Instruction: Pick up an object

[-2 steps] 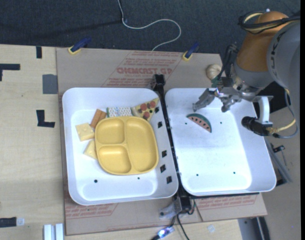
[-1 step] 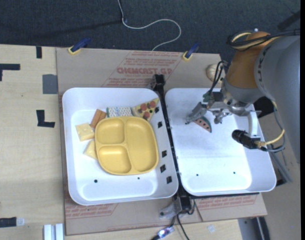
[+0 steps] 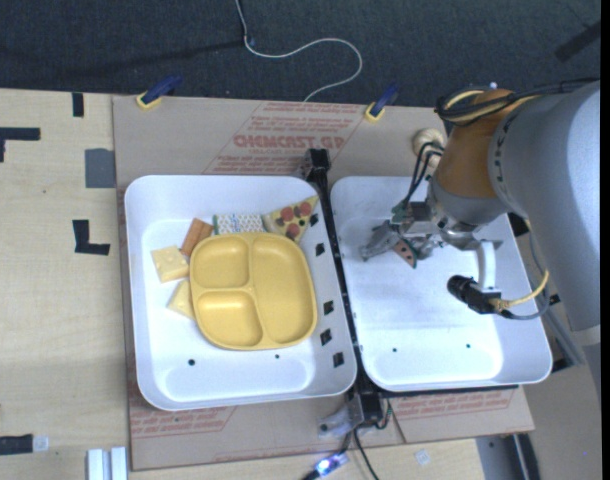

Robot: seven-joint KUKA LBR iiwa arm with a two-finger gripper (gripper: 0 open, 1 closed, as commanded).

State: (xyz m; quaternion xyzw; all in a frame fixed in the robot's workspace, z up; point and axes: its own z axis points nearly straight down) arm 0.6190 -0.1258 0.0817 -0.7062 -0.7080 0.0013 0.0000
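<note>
Gripper [image 3: 393, 245] w/ fingers spread, nothing betw. them, over right bin [image 3: 435, 348], near its left rim; yellow tray [image 3: 253, 290] in left bin [image 3: 155, 348].

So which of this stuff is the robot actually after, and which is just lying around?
Part of the job:
- claw, over the right bin
- yellow divided plate in the left bin
- small flat pieces tucked around the plate

Just lying about:
- blue clamps
- thin cable
- cardboard sheet
</note>
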